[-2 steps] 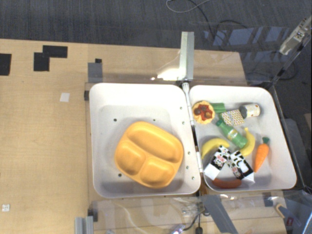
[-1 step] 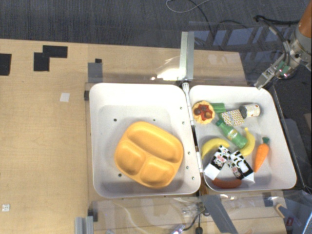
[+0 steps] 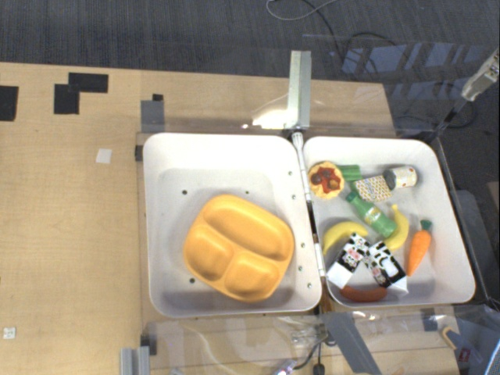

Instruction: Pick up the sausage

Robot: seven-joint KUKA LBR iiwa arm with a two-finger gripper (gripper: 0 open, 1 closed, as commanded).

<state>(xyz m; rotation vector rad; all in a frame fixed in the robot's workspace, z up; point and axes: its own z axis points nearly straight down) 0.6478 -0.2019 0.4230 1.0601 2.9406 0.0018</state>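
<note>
The sausage, reddish-brown and lying flat, rests at the front edge of the right bin. Its upper side is partly covered by a black-and-white cow-patterned carton leaning over it. Only a thin strip of the sausage shows between the carton and the bin's front wall.
The right bin also holds a banana, a carrot, a green bottle, a small red tart and a small can. A yellow divided plate lies in the left bin.
</note>
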